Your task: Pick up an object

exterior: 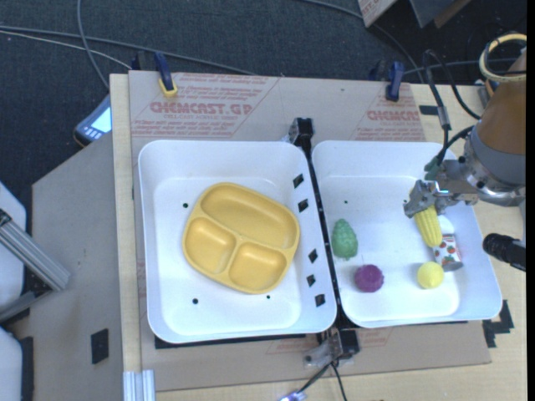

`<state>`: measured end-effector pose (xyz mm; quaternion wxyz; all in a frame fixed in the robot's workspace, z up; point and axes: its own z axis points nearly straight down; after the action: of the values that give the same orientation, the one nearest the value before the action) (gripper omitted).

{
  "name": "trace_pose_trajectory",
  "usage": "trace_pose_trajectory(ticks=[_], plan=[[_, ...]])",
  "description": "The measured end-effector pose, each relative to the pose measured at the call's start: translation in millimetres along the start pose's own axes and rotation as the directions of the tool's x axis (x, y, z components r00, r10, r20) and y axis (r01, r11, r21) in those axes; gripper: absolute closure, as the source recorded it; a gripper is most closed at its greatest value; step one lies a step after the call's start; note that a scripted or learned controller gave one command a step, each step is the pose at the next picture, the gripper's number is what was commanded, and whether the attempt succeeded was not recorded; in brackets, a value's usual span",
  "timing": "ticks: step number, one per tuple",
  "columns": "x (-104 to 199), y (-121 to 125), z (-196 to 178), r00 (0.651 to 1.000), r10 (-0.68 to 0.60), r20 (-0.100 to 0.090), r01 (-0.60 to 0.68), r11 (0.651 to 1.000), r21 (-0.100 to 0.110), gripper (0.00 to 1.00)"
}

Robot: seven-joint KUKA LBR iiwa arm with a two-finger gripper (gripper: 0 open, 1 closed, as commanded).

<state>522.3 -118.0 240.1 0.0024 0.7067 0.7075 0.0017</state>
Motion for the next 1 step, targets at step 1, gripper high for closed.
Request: trace_pose_trajectory(ticks=[1], plan=[[43.0,9.5,4.1,1.0,-0.004,-0.003,0.004,1.0,0.005,1.0]])
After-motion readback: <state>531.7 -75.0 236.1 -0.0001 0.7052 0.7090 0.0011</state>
